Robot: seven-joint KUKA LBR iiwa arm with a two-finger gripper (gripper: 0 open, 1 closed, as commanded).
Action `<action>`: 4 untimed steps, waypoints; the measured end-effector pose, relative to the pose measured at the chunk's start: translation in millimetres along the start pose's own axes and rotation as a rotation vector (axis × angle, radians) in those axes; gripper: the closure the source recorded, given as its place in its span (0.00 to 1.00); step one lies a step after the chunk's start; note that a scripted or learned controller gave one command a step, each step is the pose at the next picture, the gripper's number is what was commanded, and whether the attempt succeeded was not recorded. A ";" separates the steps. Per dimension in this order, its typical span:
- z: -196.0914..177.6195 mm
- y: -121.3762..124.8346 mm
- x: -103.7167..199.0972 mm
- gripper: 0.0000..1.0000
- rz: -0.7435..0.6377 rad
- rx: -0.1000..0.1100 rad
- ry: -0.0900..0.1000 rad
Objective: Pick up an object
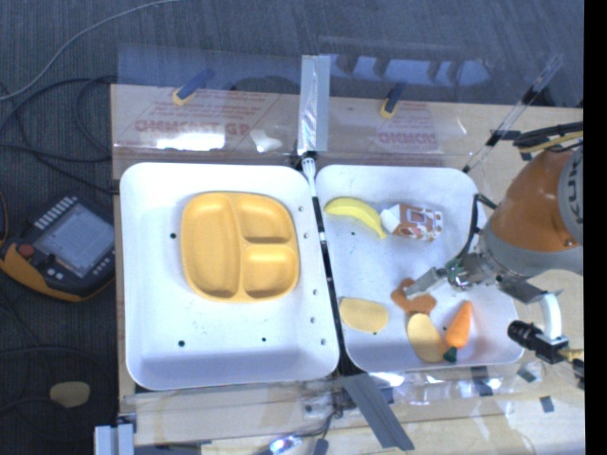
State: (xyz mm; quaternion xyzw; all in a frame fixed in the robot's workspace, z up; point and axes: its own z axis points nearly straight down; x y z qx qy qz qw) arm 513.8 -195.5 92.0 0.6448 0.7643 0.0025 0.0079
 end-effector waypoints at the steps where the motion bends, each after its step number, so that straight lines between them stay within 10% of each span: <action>1: -0.5 0.0 34.5 0.00 -0.170 -0.003 -0.003; 2: -0.2 13.7 72.1 0.00 0.084 -0.004 0.000; 4: -0.8 -6.4 94.4 0.00 0.090 -0.008 0.006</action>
